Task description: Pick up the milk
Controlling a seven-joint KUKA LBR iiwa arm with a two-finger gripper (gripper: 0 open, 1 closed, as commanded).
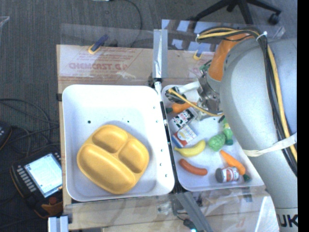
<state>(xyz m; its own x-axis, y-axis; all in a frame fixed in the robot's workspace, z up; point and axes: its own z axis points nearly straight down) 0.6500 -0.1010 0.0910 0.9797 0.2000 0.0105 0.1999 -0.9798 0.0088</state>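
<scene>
Hanging over the far end of the right bin (251, 180), the gripper (208, 102) sits below the arm's orange band; whether it is open or closed cannot be told from this angle. No object shows in its grasp.

Milk carton (184, 127): lies on the floor of the right bin near the bin's left wall, just below and to the left of the gripper, close to it but apart. Cow-patterned top, red and blue lower panel. Tilted, lying on its side.

Right bin contents: small orange piece (179, 108) beside the carton's upper end; banana (190, 150) just under the carton; red sausage (193, 167) further toward the near edge; green vegetable (217, 142) to the right of the banana; carrot (232, 161) near the arm's body; small can (227, 174) at the near right corner.

Left bin (96, 100): holds one yellow divided tray (113, 157), three compartments, sitting toward the near side.
</scene>
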